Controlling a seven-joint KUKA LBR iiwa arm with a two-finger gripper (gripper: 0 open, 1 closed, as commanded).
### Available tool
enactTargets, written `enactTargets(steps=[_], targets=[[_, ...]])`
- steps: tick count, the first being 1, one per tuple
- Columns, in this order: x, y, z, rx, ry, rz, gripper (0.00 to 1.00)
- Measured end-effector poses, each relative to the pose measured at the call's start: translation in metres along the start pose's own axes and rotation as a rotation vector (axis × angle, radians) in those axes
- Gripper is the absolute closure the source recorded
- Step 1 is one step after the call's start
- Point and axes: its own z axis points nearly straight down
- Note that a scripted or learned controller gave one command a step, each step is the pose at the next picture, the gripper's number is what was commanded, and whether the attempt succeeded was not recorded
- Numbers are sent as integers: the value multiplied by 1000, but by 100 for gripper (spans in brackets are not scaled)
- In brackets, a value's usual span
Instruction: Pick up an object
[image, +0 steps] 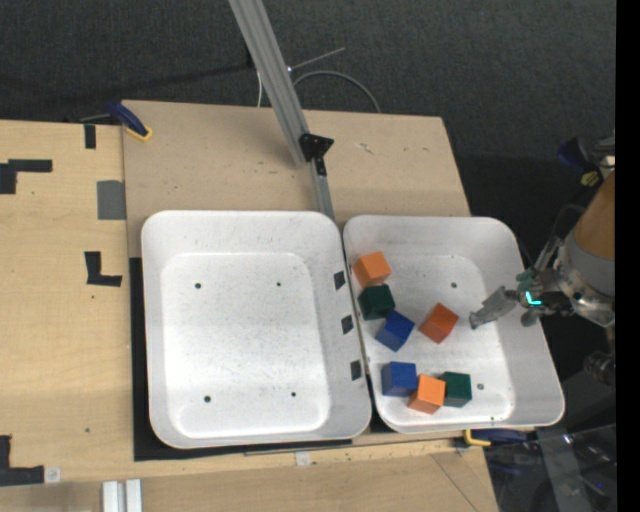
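gripper (492, 310): over right bin's (500, 240) right side, jaw state unclear, nothing visibly held
blocks: 7 in right bin; nearest is orange block (439, 323), just left of gripper

Both bins (240, 225) are white with fine dark speckles. In the right bin (500, 240) lie three orange blocks (373, 266), two dark green blocks (377, 300) and two blue blocks (396, 328). The bench (200, 150) is light tan wood with black marks. The claw (490, 308) is grey.

bins (240, 225): white speckled plastic | bench (200, 150): matt wood
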Motion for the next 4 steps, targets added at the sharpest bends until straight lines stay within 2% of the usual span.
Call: enactTargets(steps=[1, 3, 4], targets=[[0, 1, -2, -4, -1, -2, 0], [-2, -10, 90, 1, 0, 0, 0], [-2, -10, 110, -1, -1, -1, 0]])
